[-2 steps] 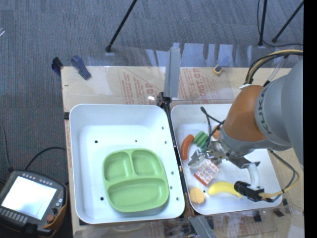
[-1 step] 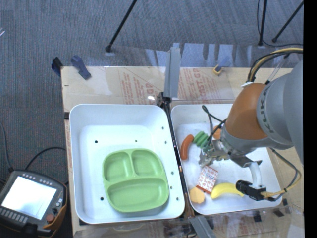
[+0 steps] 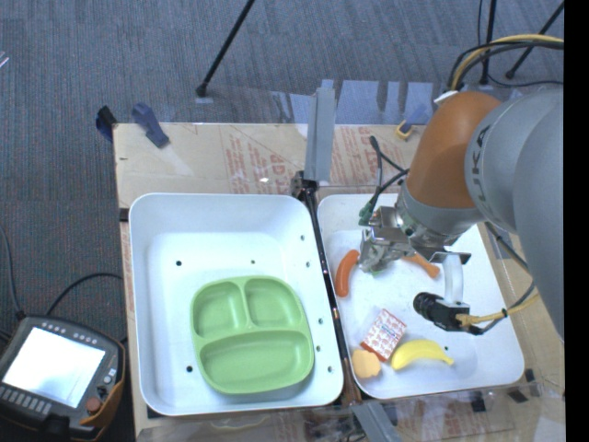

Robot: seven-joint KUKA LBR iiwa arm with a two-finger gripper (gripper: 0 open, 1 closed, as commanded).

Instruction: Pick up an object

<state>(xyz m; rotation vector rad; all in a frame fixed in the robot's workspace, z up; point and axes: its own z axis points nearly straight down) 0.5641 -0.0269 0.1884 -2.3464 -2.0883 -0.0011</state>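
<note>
Camera view: arm [image 3: 497, 173] comes in from the right, orange band [image 3: 451, 145] above the wrist, and hangs over the right bin [image 3: 497, 362]. Gripper [image 3: 379, 251] sits low over the upper-left part of that bin. Jaws: cannot tell whether spread or pressed together, the wrist body blocks the tips from this angle. Nothing visibly pinched between them.

Right bin contents:
- orange sausage-shaped piece [image 3: 345, 273] near the bin's left wall, lying roughly lengthwise, just left of the gripper. Closest pick candidate.
- carrot-like orange piece [image 3: 425, 266] just right of the gripper, partly hidden under the wrist.
- red-and-white packet [image 3: 384, 333] in the lower middle, tilted.
- small orange ball-like fruit [image 3: 366, 364] at the lower left corner, touching or just beside the packet.
- banana [image 3: 421, 354] right of the fruit, near the front wall.
- black cable connector [image 3: 438, 310] hanging off the arm over the bin centre, above the banana.

Left bin [image 3: 156, 247] holds a green divided plate [image 3: 251, 334], three compartments, sitting toward the front right.

Both bins sit side by side on the tabletop [image 3: 202, 155]. Teach pendant [image 3: 57, 368] on the floor at lower left.
</note>
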